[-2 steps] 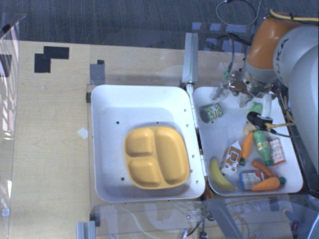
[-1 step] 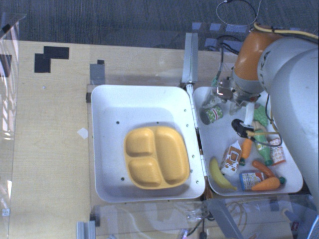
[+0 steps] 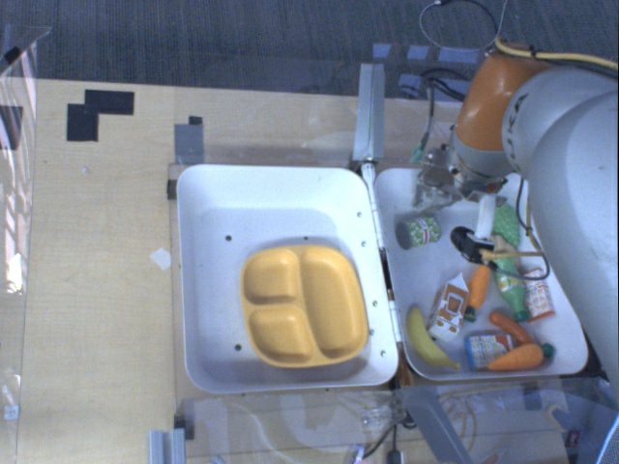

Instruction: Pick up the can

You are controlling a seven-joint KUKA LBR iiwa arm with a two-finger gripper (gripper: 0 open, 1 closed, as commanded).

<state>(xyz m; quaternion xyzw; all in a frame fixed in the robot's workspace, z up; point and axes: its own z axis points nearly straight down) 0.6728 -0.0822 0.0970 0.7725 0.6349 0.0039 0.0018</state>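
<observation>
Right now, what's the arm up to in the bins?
The grey arm is reaching into the right bin from the right, its claw low over the far end, just above a green can lying on its side. The can rests on the bin floor, not lifted. Carrots, a banana and packets lie nearer the camera. The left bin holds a yellow divided tray.

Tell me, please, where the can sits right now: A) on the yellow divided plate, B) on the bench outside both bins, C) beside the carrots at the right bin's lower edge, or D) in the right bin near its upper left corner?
D: the can lies on its side in the right bin, just below the gripper, apart from the yellow plate.
</observation>
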